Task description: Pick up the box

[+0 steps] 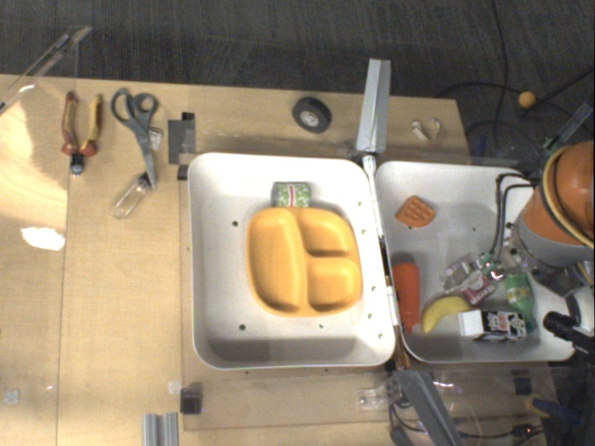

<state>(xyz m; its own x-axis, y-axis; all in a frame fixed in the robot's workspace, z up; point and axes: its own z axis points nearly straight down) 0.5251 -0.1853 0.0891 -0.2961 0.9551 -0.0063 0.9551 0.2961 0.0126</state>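
Note:
A small white box with black markings (497, 323) lies near the front edge of the right bin (446, 179), next to a banana (444, 311). A second small box-like pack, green and red (291, 194), rests in the left bin (214, 249) just behind the yellow divided tray (302, 258). My gripper (482, 275) hangs low in the right bin, slightly behind and left of the white box, over a small dark red item (479, 293). Nothing is visibly held. The grey and orange arm (562, 203) comes in from the right.
The right bin also holds an orange waffle-shaped piece (415, 212), a red carrot-like piece (406, 291) and a green bottle (518, 295) beside the box. Scissors (139, 124), pliers (79, 128) and a tape roll (311, 114) lie on the bench behind the bins.

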